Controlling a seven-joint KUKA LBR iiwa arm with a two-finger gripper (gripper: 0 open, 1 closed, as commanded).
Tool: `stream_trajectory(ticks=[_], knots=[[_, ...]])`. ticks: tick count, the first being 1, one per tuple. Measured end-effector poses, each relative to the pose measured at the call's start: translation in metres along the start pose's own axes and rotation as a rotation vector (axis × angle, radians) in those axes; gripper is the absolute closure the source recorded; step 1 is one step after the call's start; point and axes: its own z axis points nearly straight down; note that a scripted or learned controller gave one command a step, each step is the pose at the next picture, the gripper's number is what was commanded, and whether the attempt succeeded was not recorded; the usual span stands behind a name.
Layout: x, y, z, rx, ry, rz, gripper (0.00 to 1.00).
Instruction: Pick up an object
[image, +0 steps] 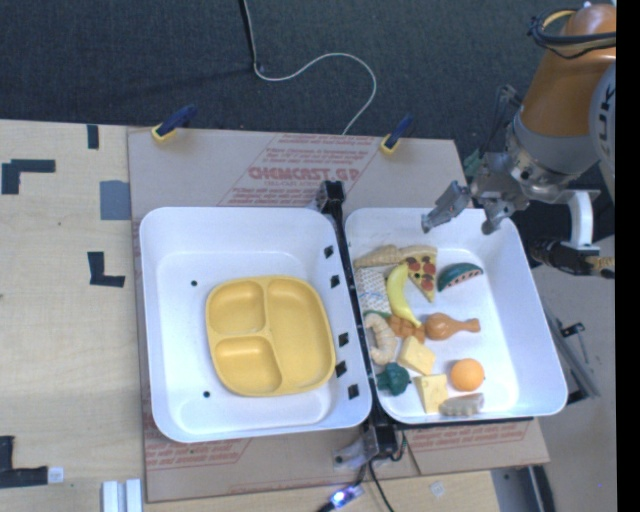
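Note:
My gripper (467, 212) hangs open above the back edge of the right bin (530, 300), with nothing between its two fingers. Below it in that bin lie toy foods: a banana (398, 290), a pizza slice (424, 272), a watermelon wedge (459, 276), a chicken drumstick (450, 325), an orange (466, 375), cheese pieces (418, 356), a green broccoli piece (393, 379) and a few pale pieces. The gripper touches none of them.
The left bin (170, 250) holds a yellow divided plate (268, 333). Both bins rest on a cardboard sheet (290, 170) clamped at its back corners. A white cable (310, 70) trails over the dark floor behind.

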Motion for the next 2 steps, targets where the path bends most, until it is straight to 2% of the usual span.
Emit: stream_trajectory(ticks=[1, 2], knots=[[0.000, 0.002, -0.008, -0.013, -0.002, -0.003, 0.00], [0.010, 0.002, 0.041, -0.009, -0.002, -0.003, 0.00]])
